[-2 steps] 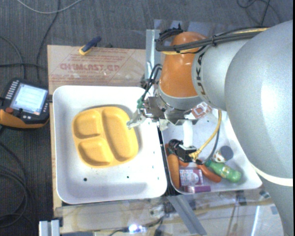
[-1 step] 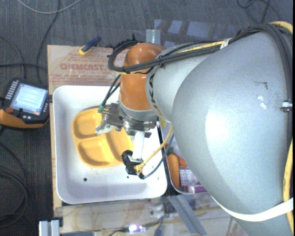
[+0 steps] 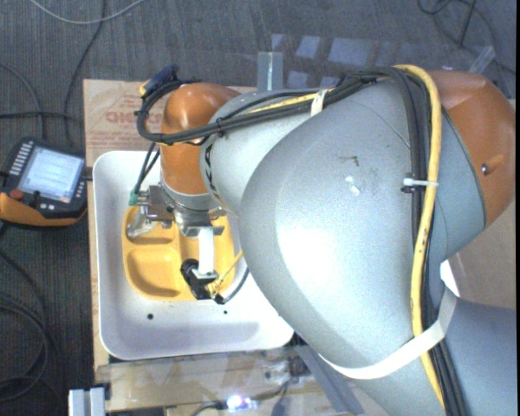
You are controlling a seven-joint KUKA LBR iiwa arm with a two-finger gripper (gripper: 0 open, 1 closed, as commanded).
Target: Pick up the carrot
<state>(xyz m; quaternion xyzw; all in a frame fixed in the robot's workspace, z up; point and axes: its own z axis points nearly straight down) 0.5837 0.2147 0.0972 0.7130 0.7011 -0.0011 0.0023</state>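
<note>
Honestly, the carrot cannot be placed with any certainty. The wrist hangs low over the yellow tray and covers its upper part, so my guess is that the carrot lies somewhere under there. The tray sits in the left half of the white bin, and its uncovered lower compartments show only yellow plastic.

From here the likeliest failure is a grab that closes on nothing, or on the tray's rim or a divider instead of the carrot. The raised walls leave little room, and a round carrot would roll aside if nudged. A second risk is that the light tray gets caught and lifted or dragged across the bin. A hard push downward could also jam the tool against the plastic.

The gripper is down at the tray's upper left part, very close to its surface; touching or just above, I cannot say. Whether it is open or closed I cannot tell, nor whether it has hold of anything.

Further out, the grey arm looms over the right side. The bin rests on a brown board, and a handheld control screen lies on the carpet to the left, well apart.
</note>
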